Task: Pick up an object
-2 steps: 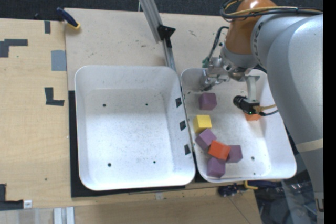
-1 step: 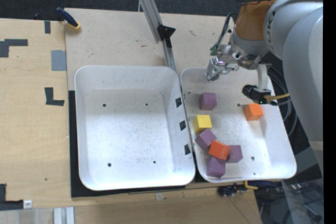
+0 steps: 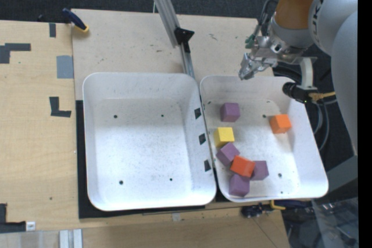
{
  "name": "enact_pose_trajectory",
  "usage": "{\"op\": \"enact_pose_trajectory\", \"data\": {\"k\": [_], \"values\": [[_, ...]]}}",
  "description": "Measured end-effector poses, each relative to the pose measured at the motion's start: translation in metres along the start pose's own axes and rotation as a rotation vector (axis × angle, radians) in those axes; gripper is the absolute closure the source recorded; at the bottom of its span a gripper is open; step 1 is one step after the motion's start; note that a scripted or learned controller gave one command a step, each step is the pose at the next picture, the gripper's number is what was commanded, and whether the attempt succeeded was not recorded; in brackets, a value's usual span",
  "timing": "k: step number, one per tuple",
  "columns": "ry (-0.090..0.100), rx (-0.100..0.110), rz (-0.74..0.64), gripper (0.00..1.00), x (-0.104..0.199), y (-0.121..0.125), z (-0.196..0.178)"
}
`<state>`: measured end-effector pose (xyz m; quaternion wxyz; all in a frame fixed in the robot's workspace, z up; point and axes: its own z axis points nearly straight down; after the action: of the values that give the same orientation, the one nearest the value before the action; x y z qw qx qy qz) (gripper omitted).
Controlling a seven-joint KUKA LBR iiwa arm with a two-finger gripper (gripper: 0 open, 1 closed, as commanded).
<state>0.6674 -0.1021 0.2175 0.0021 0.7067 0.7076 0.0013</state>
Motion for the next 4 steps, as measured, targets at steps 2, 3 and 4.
{"op": "enact_pose_trajectory", "data": {"k": [2,3,4], "values": [[0.003,0.007,-0.003,1.0,0.045,-0.036,-0.031],[0.003,0.009,-0.004,1.0,0.092,-0.078,-0.027],[0.003,0.008,-0.003,1.0,0.126,-0.108,-0.03]]}}
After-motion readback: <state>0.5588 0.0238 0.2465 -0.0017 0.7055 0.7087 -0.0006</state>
